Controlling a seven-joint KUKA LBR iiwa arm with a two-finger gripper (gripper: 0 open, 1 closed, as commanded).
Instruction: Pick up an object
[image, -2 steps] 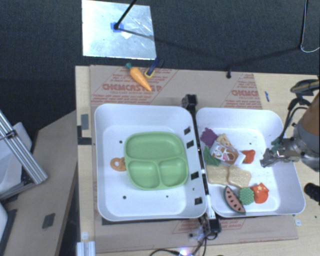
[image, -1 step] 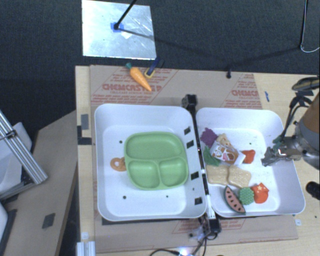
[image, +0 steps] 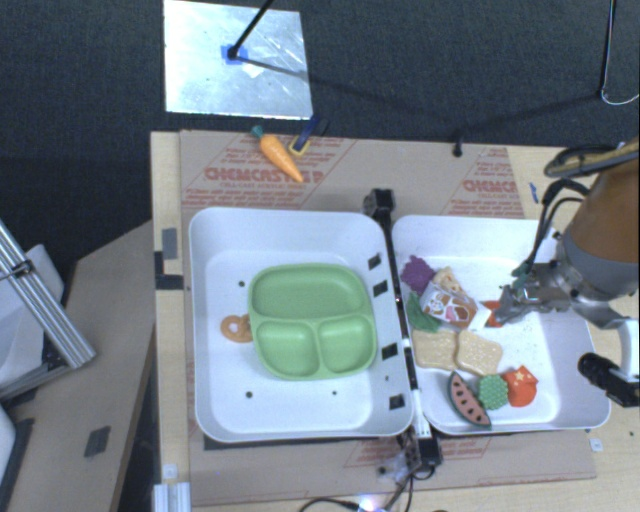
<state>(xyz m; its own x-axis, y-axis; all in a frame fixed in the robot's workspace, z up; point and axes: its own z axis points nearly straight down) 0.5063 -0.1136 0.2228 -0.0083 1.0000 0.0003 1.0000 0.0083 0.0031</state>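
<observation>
Grey arm with orange band (image: 610, 225) enters from the right edge, its two-finger gripper (image: 503, 306) low over the right shallow white bin (image: 560, 400), near that bin's right wall; cannot tell how far apart the fingers are or whether anything sits between them, a small red piece (image: 492, 318) lies right at the tip. Toys crowd the right bin's left half: purple grape-like toy (image: 417, 270) by the left wall near the far corner, printed snack packet (image: 448, 302) just beside it, green leafy piece (image: 421, 320) touching the packet's lower left, two tan cracker squares (image: 456, 350) side by side below it, watermelon slice (image: 467, 399) at the near edge, green round textured toy (image: 493, 390) touching an orange-red toy (image: 520, 387) next to it. Open floor is in the right bin's far right corner and along the right wall. Left shallow white bin (image: 215, 400) holds a light green divided plastic plate (image: 311, 320) in the middle, a small brown pretzel-shaped toy (image: 237, 328) touching the plate's left edge; bare floor along the far and near walls. Black clips (image: 381, 290) line the divider between bins. On the tabletop (image: 420, 175) beyond the left bin's far edge, an orange toy carrot (image: 280, 157) with a blue-yellow item (image: 304, 139) just beside it, well apart from the gripper.
</observation>
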